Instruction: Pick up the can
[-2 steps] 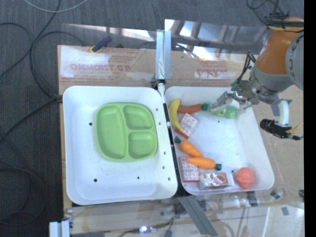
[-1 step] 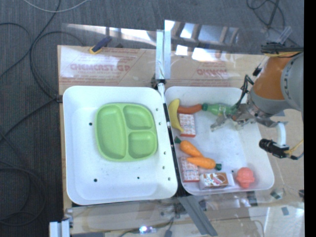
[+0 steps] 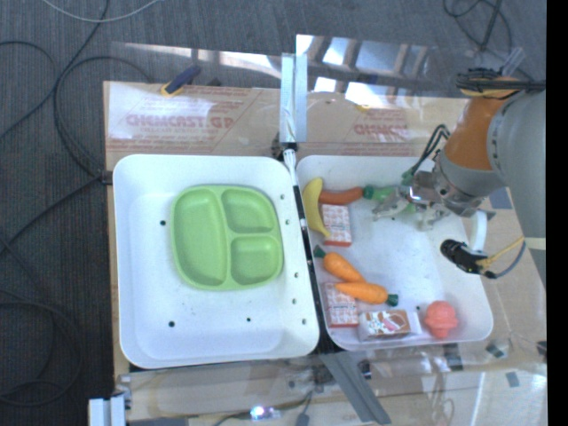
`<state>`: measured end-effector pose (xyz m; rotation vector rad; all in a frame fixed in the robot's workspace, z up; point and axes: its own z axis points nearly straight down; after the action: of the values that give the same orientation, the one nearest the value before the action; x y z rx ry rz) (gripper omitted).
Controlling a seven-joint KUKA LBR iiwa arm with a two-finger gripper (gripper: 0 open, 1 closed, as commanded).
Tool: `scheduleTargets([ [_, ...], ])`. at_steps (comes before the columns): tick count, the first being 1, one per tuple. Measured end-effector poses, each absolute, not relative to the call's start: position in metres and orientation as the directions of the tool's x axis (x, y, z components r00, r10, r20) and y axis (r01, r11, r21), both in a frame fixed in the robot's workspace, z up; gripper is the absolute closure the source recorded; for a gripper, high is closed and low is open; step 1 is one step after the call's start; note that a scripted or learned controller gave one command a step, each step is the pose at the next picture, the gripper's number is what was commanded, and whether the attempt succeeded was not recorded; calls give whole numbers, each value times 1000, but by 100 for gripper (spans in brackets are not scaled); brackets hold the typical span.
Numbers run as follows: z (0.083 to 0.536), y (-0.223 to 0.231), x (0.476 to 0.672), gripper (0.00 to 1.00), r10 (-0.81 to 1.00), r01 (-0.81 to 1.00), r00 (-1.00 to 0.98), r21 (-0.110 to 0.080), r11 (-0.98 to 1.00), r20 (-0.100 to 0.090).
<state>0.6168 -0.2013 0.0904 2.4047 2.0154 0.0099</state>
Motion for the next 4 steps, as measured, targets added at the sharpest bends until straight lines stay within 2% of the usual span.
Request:
scheduleTargets([
  [1, 90, -197, 601, 0, 985, 985, 172, 12, -172, -6],
  [2, 90, -177, 604, 0, 982, 982, 189, 12, -189, -5],
  [3, 87, -199, 649, 0, 972, 972, 234, -21, -234, 3],
  [4, 106, -209, 645, 0, 993, 993, 120, -3, -120, -2],
])
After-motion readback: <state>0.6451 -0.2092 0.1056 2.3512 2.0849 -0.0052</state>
